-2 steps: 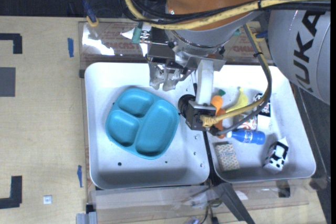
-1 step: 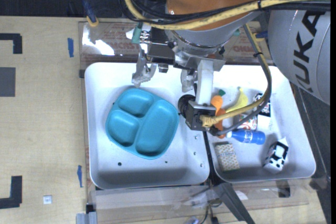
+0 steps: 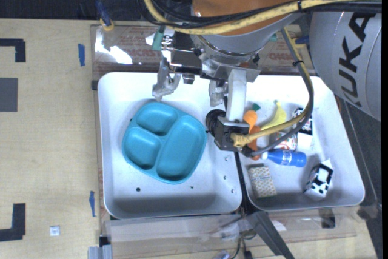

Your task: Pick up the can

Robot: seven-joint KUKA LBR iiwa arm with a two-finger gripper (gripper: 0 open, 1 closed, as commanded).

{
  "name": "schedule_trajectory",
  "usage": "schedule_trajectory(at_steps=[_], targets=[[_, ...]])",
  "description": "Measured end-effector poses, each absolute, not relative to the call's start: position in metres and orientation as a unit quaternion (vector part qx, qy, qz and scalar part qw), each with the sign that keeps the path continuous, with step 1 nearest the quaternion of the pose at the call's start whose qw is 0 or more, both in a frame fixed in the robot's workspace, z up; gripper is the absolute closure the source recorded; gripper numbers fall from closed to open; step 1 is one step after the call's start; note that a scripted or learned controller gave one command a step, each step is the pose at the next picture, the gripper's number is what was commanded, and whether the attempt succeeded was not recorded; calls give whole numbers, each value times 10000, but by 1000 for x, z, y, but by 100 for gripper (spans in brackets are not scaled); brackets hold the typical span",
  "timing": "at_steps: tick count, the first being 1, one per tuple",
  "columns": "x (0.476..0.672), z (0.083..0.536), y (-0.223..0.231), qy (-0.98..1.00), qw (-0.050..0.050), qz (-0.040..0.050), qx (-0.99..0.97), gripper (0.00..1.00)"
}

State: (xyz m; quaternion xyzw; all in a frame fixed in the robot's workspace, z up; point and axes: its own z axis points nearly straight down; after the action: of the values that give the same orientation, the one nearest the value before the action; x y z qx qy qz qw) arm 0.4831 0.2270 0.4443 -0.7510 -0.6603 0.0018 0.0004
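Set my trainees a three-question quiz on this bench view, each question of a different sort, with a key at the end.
1. True or false: the blue divided plate lies in the left bin.
2. Multiple choice: the black-and-white cow toy sits (A) on the plate, (B) near the front right corner of the right bin, (C) on the wooden bench outside the bins.
3. Fill in: the blue bottle lies on its ____ in the right bin.

Key: 1 true. 2 B. 3 side.
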Motion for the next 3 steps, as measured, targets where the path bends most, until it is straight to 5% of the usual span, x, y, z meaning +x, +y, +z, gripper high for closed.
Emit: schedule_trajectory(at_steps=[1,2,3], targets=[[479,434,224,-4590,5,20,-8884,0],[480,444,225,-4586,4,7,-8886,100],[480,444,225,-4587,3,9,-8886,0]])
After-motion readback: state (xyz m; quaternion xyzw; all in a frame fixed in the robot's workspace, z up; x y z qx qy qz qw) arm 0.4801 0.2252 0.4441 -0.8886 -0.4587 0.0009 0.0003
